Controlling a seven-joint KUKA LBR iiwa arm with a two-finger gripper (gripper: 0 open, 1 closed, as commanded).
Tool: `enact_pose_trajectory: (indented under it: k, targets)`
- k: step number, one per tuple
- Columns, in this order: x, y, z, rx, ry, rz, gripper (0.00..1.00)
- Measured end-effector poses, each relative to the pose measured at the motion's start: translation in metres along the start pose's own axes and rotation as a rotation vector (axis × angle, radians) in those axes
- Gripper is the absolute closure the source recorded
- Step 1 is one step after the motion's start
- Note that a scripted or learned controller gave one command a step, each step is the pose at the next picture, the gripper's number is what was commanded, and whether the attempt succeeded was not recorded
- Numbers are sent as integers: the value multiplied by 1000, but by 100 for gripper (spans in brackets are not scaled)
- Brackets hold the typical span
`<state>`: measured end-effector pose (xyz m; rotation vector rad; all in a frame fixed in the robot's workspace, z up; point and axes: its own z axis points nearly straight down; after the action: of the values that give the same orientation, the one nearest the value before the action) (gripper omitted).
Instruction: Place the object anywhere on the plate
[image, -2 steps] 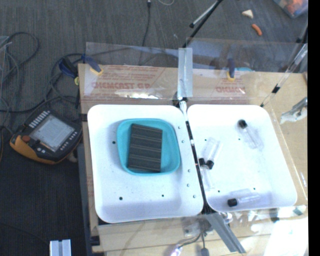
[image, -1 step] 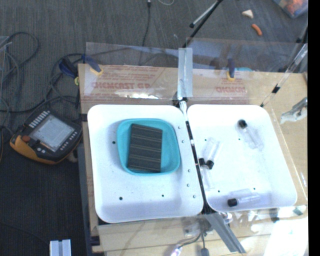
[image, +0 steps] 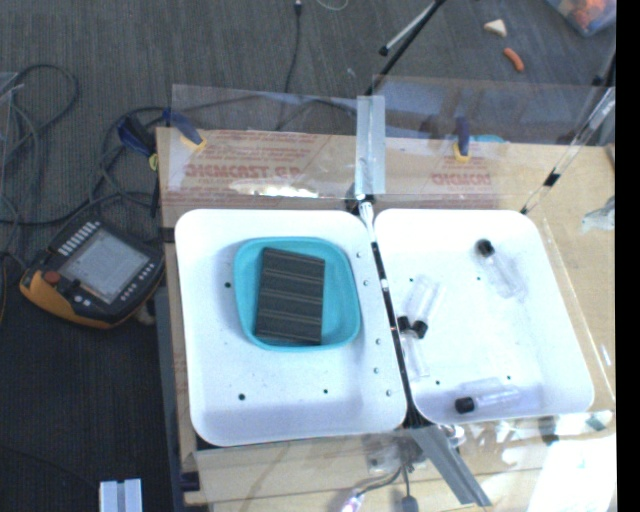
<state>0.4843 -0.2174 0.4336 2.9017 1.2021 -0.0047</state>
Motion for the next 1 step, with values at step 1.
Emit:
enact_pose_trajectory:
  k: [1]
  targets:
    - [-1, 1, 0, 0, 0, 133, 0]
